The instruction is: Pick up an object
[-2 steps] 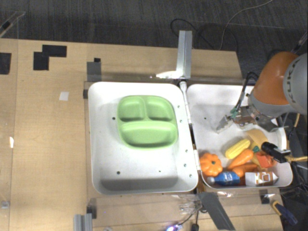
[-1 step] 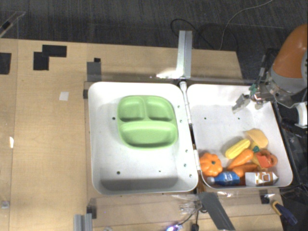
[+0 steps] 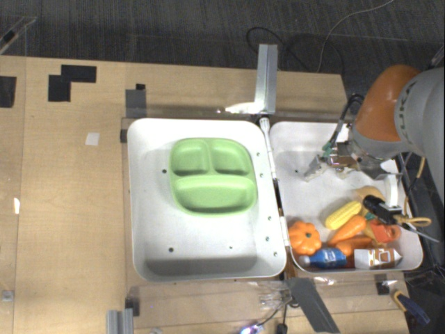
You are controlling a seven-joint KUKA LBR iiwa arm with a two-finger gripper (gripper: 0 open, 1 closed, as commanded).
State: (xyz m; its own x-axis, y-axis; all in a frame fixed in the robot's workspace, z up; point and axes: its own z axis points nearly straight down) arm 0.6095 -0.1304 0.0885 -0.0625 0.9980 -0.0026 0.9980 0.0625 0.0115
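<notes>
Tool (image 3: pixel 314 168) near seemingly yellow corn (image 3: pixel 343 215)

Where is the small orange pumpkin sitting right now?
The orange pumpkin lies in the right bin, near its front-left corner, just left of the yellow corn and above the blue bottle.

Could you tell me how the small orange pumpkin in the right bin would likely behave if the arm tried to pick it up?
The pumpkin looks round and ribbed, so it may roll or slip from a pinch. It looks like a light toy. The corn and blue bottle crowd it.
</notes>
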